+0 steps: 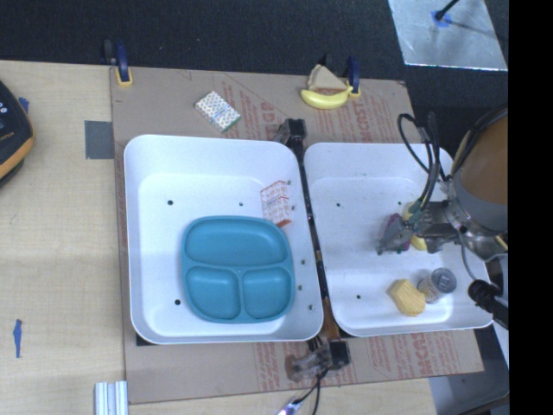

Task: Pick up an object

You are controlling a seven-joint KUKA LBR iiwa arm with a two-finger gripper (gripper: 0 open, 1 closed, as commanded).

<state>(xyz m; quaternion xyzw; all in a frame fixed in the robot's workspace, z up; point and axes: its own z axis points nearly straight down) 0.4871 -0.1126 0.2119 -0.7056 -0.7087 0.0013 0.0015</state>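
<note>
White plastic for both shallow bins, side by side on a brown cardboard sheet (173, 102) over the pale wooden worktop (52, 258).

In the right bin (346, 171), at about 3 o'clock from its middle: the end effector (391, 239), dark, low over the bin floor, at the end of the grey arm (479, 206), with black cables (415, 137) looped above. Not possible to tell how far open, nor whether anything is held. Just beside the end effector, at its 3 o'clock, a small yellow piece (421, 243), partly hidden; touching or apart, impossible to say.

At 5 o'clock in the same bin, a yellow lump (407, 297), lying on the floor near the front wall, clearly apart from the end effector. Just beside this lump, at its 2 o'clock, a small grey round thing (441, 281), too small to identify.

In the left bin (147, 180), towards 6 o'clock, a blue plate (238, 266) with three compartments, flat on the floor. At 1 o'clock from the plate, near its rim and close to the bin's right wall, a small red and white carton (276, 203).

Outside the bins, on the cardboard: at 12 o'clock from the right bin, a banana (324, 99) with a pale wedge-shaped thing (327, 78) just behind, and a blue clamp (352, 73) beside. At 12 o'clock from the left bin, a small patterned packet (217, 111). At 9 o'clock of the whole view, cut by the edge, an orange and black device (10, 137) on the bare worktop.
</note>
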